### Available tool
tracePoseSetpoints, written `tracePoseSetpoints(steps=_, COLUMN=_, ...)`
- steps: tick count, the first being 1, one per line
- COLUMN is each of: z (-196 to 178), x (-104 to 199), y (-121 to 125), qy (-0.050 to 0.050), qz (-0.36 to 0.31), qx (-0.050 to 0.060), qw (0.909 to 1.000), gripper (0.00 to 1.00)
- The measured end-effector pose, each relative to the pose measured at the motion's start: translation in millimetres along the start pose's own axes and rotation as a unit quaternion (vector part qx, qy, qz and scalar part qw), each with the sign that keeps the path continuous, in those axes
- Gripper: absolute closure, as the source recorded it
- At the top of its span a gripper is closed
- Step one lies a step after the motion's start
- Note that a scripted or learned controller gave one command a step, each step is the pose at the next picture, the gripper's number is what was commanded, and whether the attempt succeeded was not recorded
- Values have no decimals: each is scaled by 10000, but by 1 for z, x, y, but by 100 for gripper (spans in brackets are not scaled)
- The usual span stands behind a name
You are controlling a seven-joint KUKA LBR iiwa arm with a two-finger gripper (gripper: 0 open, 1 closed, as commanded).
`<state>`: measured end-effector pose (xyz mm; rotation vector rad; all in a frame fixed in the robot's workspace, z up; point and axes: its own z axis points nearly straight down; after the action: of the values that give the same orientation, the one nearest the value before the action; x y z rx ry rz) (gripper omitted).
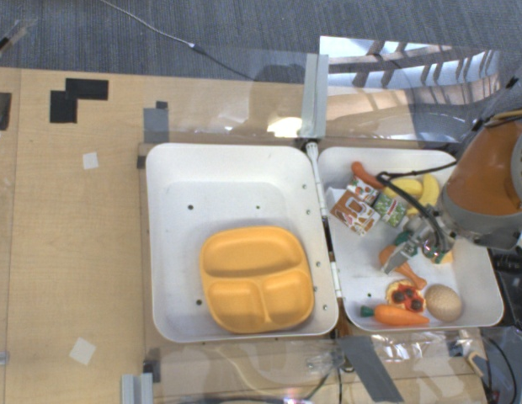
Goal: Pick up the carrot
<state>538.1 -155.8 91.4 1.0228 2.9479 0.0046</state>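
The carrot [401, 316] lies near the right bin's [488, 305] front wall – probably light, stiff, smooth plastic, best pinched across its thick middle – while the hand [412, 251] hovers above, its grip unreadable.

The carrot [401, 316] lies at the right bin's [484, 305] near edge, seemingly touching the egg [444, 302].

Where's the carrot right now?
The carrot lies in the right bin, at its near edge, just below a pizza slice and beside a potato.
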Motion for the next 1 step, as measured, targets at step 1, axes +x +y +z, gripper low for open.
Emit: tracePoseSetpoints(steps=1, z=0, x=36, y=32, qy=-4, qz=1554, qx=-2, qw=9878, gripper=0)
